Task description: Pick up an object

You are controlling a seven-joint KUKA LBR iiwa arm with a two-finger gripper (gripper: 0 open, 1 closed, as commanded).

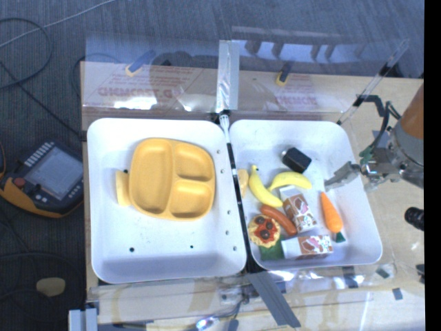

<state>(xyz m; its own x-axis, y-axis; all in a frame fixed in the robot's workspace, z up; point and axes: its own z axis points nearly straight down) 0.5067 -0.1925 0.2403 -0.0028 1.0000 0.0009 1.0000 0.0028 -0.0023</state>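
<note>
The right bin (358,236) holds several toy foods. A black block (297,159) lies near its back, with two yellow bananas (264,188) (291,179) just in front of it. An orange carrot (332,212) rests toward the right wall. Beside it are a small printed carton (300,211), a red sausage (279,219), a round tart (264,230) and a second carton (315,245). My gripper (342,175) reaches in over the bin's right rim, above and right of the carrot. It touches no object and nothing hangs from it.
In the left bin (103,254) lies a yellow divided tray (172,178). The arm's wrist (386,161) sits over the right bench edge. A pendant (48,174) lies on the floor to the left. Clear panels stand behind the bins.
</note>
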